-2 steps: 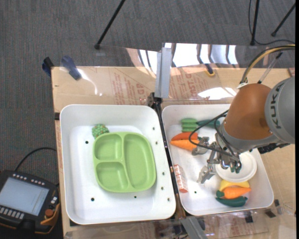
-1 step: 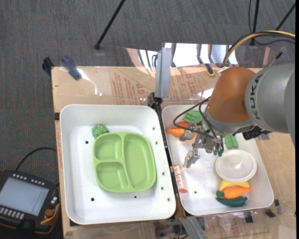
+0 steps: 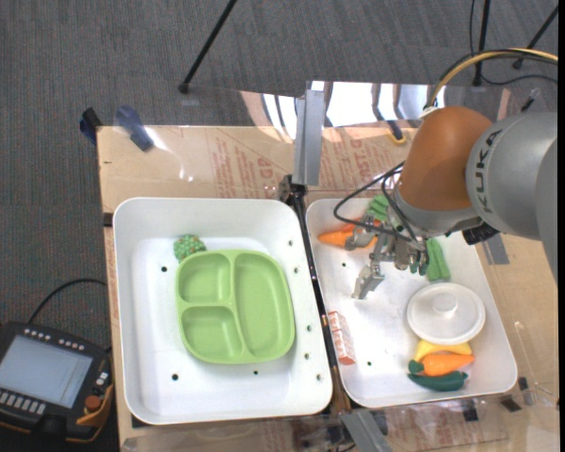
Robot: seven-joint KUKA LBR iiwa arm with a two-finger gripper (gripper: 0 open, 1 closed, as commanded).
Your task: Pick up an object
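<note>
Just beside fingers (image 3: 369, 281): orange carrot (image 3: 337, 237).

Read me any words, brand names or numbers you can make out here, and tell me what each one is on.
"KUK": black letters on the grey arm, cut off past that.
Red print on the brown board behind the bins: too faint to read.
Small packet in the right bin: print too small to read.

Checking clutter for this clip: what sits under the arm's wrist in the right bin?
Under the wrist, an orange carrot-like toy and green pieces poke out beside the gripper, over the right bin. The arm covers whatever lies further beneath it.
</note>
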